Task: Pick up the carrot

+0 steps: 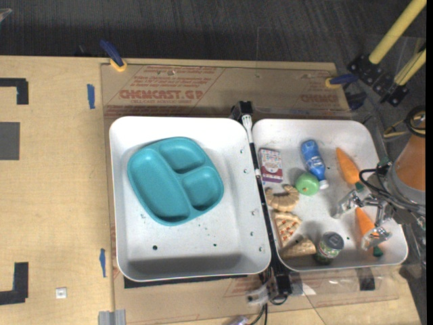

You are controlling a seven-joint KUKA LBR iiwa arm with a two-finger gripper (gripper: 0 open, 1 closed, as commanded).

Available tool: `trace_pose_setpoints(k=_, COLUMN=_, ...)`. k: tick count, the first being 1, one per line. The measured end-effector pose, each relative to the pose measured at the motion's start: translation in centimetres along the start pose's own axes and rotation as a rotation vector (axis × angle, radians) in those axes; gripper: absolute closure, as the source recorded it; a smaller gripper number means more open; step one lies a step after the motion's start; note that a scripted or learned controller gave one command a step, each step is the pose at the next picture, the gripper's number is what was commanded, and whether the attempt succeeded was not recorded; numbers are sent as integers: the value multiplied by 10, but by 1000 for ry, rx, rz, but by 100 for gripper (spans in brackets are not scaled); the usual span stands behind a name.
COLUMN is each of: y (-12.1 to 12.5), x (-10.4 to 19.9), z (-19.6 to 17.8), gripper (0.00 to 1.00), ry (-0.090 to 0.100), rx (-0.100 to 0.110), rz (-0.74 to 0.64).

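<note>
The gripper [364, 217] hangs low over the right side of the right bin [352, 128], its metal fingers [346, 203] set apart on either side of the carrot [366, 225], which lies on the bin floor between them with its green top toward the near rim. Whether the fingers touch it cannot be told. Beyond the fingers, toward the far rim, lies a second orange carrot-shaped piece [348, 166]. To their left are a dark-lidded jar [329, 246], a green ball [308, 185] and a blue bottle [312, 158]. The bin's right wall runs just beside the fingers, and bare floor shows between them and the jar.
</note>
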State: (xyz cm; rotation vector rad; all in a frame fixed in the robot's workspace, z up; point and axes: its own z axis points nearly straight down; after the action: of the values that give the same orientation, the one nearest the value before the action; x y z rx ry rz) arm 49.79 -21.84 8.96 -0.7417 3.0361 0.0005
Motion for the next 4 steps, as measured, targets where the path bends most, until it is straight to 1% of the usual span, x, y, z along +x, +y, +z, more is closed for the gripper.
trace_pose_setpoints(k=1, y=4, x=0, z=0, gripper=0, ry=-3, rx=-5, rz=-224)
trace_pose_setpoints(k=2, y=12, x=-4, z=-1, gripper=0, ry=3, rx=8, rz=-521)
trace_pose_setpoints(k=3, y=-10, x=-72, z=1, gripper=0, ry=2, rx=4, rz=19)
trace_pose_setpoints(k=4, y=-6, x=2, z=0, gripper=0, ry=8, rx=2, rz=-64)
